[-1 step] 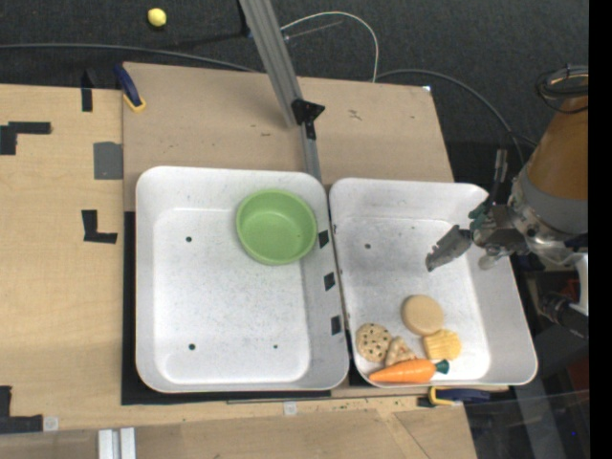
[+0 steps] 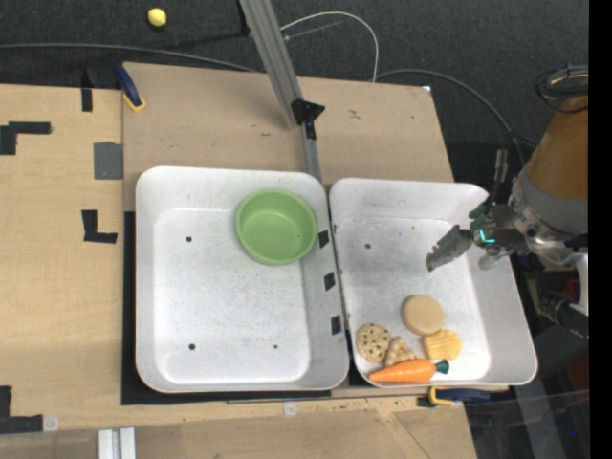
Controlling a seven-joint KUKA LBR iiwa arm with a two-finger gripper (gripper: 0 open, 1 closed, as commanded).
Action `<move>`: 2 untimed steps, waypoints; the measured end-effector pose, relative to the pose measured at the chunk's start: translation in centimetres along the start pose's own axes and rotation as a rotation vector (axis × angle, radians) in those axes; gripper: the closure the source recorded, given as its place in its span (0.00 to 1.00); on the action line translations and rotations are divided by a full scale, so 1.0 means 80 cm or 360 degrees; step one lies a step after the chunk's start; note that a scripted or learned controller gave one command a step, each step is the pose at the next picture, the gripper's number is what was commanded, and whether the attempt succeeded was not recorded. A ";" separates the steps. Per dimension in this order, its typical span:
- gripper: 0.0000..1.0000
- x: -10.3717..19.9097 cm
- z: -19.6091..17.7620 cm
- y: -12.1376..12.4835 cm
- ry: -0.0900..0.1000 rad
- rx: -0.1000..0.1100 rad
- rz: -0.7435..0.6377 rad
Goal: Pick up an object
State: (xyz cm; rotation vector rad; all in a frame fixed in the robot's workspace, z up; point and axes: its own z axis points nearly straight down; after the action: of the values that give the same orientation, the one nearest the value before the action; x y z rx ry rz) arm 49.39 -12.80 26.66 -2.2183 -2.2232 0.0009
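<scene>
- A green bowl point(image 2: 276, 226) is seen upright in the left bin point(image 2: 163, 285), against its far right corner.
- In the right bin point(image 2: 382, 208), a cluster is gathered at the near edge: a speckled cookie point(image 2: 372, 339), an orange carrot point(image 2: 405, 372), a tan round piece point(image 2: 422, 314) and a yellow ridged piece point(image 2: 442, 344), all touching or just beside one another.
- The gripper point(image 2: 446, 251) is held over bare floor of the right bin, apart from the cluster; whether its fingers are apart or together cannot be told.

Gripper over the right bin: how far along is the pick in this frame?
Nothing looks picked yet. The gripper hovers over bare floor of the right bin, nothing visible between its fingers. The carrot, cookie and other food lie clustered at the near edge, ungrasped; approach, grasp and lift remain.
</scene>
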 end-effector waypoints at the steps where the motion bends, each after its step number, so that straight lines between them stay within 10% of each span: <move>1: 0.00 0.005 0.074 0.009 0.0001 0.0011 0.0001; 2: 0.00 0.006 0.151 0.016 0.0002 0.0012 0.0002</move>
State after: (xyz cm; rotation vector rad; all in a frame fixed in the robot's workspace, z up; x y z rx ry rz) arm 50.67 -12.29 14.59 -2.2152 -2.2177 0.0078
